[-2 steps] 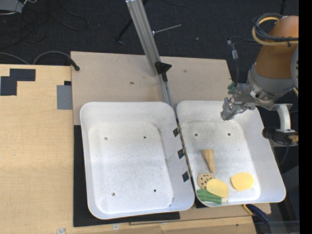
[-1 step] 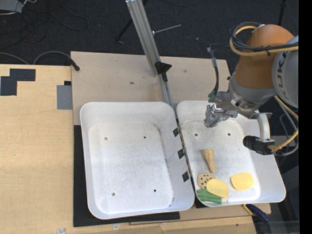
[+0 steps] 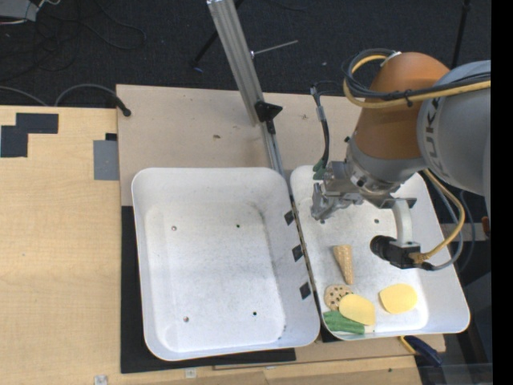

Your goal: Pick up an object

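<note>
The big grey arm [image 3: 433, 127] with its orange band reaches in from the right and bends down over the right bin [image 3: 449, 315]. Its pincer [image 3: 323, 208] hangs low over the top left part of that bin, close to the wall between the two bins. The pincer looks small and dark grey from here. I cannot tell if it is wide or squeezed together, and I cannot see anything held in it.

The things to pick up lie lower down in the same bin, apart from the pincer. A tan cone [image 3: 344, 261] lies below the pincer, with its thin end pointing down. Just under the cone sits a little round cracker [image 3: 333, 296] with dots on it. Beside the cracker is a yellow lump [image 3: 357, 309], and a green piece [image 3: 343, 323] pokes out from under it at the bin's bottom edge. Another yellow lump [image 3: 398, 298] lies a bit to the right.

The left bin [image 3: 152, 191] sits right beside the right one on the table [image 3: 56, 247].
</note>
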### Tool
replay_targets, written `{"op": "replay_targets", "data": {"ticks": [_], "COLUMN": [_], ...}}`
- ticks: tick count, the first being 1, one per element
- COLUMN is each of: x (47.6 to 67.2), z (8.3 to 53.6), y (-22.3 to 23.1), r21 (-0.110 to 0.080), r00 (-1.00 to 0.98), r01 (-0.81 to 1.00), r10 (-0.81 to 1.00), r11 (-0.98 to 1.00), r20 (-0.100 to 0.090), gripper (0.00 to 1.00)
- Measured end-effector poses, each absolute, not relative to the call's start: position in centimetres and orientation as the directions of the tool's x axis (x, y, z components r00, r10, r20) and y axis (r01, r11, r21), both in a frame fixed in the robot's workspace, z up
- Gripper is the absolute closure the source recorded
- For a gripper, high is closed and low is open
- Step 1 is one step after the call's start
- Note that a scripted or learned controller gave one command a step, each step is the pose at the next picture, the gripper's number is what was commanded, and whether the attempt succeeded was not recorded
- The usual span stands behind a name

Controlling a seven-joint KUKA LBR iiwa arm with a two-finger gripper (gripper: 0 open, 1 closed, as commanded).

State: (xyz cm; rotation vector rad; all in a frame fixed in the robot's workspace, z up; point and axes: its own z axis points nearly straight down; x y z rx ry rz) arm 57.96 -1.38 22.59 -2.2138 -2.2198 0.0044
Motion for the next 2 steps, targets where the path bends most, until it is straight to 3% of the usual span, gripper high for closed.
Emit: {"op": "replay_targets", "data": {"ticks": [2], "x": [57.4], "z": [23.6], "y": [7.8], "r21": [-0.002], "r00": [-0.005], "r01": [1.0], "r10": [1.0], "r11": [0.005], "r20": [0.002], "gripper": [1.0]}}
